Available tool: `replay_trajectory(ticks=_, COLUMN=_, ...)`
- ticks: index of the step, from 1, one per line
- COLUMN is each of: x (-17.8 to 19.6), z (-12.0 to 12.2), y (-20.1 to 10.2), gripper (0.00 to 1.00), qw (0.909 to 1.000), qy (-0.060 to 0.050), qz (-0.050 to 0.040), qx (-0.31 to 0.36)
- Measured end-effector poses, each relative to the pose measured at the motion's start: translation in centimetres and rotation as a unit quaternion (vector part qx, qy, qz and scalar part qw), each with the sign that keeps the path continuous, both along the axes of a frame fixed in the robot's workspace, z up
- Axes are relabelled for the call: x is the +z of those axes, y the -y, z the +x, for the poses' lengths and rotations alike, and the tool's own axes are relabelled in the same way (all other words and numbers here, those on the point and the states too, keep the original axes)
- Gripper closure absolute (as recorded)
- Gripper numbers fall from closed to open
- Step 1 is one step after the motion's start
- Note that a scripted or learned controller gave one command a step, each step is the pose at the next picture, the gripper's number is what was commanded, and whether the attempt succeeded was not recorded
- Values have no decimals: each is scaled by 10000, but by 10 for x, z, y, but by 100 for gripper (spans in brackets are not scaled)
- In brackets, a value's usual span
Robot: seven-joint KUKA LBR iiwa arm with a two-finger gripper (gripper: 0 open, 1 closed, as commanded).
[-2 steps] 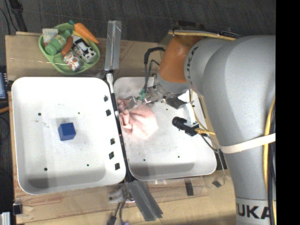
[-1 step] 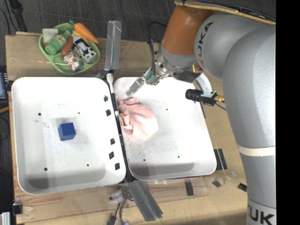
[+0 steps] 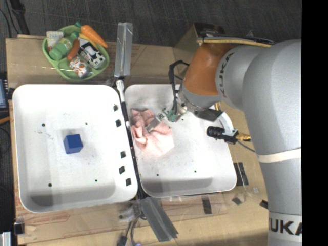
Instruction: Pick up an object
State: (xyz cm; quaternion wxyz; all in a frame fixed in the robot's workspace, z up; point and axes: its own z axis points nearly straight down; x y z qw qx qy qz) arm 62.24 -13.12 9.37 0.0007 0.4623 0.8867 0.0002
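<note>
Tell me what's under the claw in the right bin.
A crumpled pink cloth lies on the right bin floor, with the claw at its top. Whatever lies beneath the cloth is covered.

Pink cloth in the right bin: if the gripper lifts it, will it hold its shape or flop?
The pink cloth lies crumpled in folds, so it will probably flop and hang from wherever it is pinched. It looks thin, so likely light. If pushed, it should bunch up or drag along the right bin floor, not roll. The gripper sits at its upper edge.

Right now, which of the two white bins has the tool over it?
The right bin, the one with the pink cloth. The tool sits at that cloth; the left bin holds a blue cube.
</note>
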Motion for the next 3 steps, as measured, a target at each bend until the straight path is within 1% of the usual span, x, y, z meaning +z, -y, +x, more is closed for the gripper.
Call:
replay_trajectory(ticks=1, x=11, z=1, y=-1, gripper=100, qw=10000, qy=1, qz=1, qx=24)
replay_trajectory(ticks=2, x=99, z=24, y=-80, gripper=100, qw=9994, qy=-11, qz=-1, qx=-348)
replay_trajectory(ticks=3, x=143, z=32, y=-62, gripper=100, qw=9998, qy=-12, qz=0, qx=-186)
